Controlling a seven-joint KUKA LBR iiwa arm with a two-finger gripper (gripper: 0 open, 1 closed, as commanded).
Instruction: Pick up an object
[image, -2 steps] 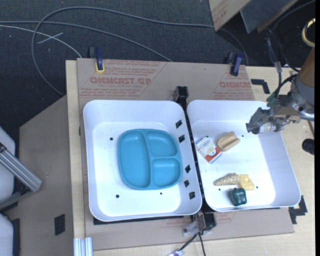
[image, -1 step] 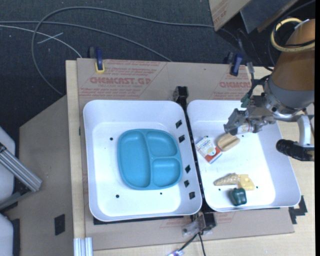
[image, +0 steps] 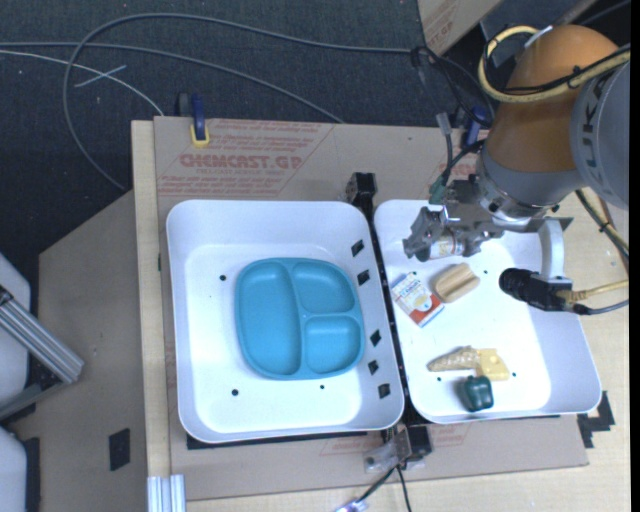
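The pincer (image: 432, 243) hangs over the top of the right bin (image: 560, 385), right of the middle of the picture. I cannot tell if it is wide or narrow. It holds nothing that I can see. The tan block (image: 455, 282) lies just below it and a bit to the right. The little red and white packet (image: 415, 297) sits close by, so the pincer could bump it or grab both and slip.
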